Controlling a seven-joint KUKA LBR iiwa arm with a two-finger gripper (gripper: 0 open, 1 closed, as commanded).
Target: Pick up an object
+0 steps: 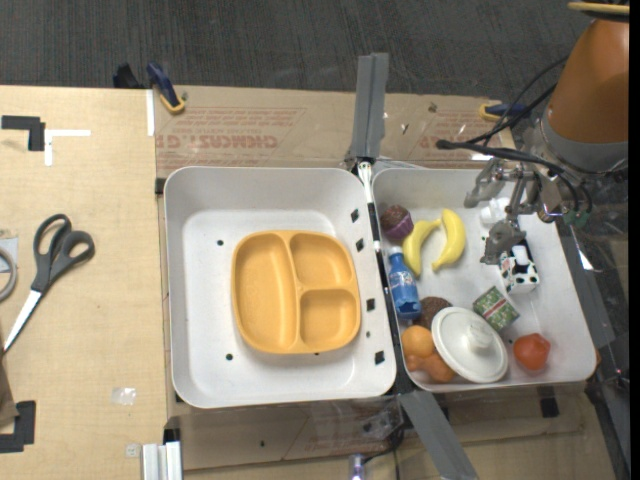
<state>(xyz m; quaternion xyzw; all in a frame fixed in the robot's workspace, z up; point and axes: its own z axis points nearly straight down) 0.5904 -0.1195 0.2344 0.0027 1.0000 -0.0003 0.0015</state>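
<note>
White plastic forms both bins; the right bin (pixel 580 368) carries the candidate objects, while the left bin (pixel 190 368) holds a yellow divided plate (pixel 297 291). Nearest the camera in the right bin lie an orange fruit (pixel 417 342), a white bowl (pixel 470 344) turned upside down, and a red tomato (pixel 532 351). The bowl looks rigid, smooth and wide, a poor fit for a two-finger grasp except at its small raised foot; the round fruits would likely roll or slip under pinching. Further in sit a green carton (pixel 496 308), a dark brown round item (pixel 436 310) and a blue bottle (pixel 403 283) lying along the bin's left wall; the bottle appears light and stiff, best taken across its narrow body. Beyond these, a small black-and-white cow-patterned item (pixel 518 269) lies just below the gripper (pixel 500 240), and it is judged light and small enough to be taken across its width. Two yellow bananas (pixel 440 238) and a purple fruit (pixel 397 222) occupy the far left of the bin; the bananas, probably toy pieces, offer a firm grip across the mid-section. The gripper hangs over the far right part of the bin, and nothing is seen between its fingers; whether they stand apart or together cannot be determined from this angle.
</note>
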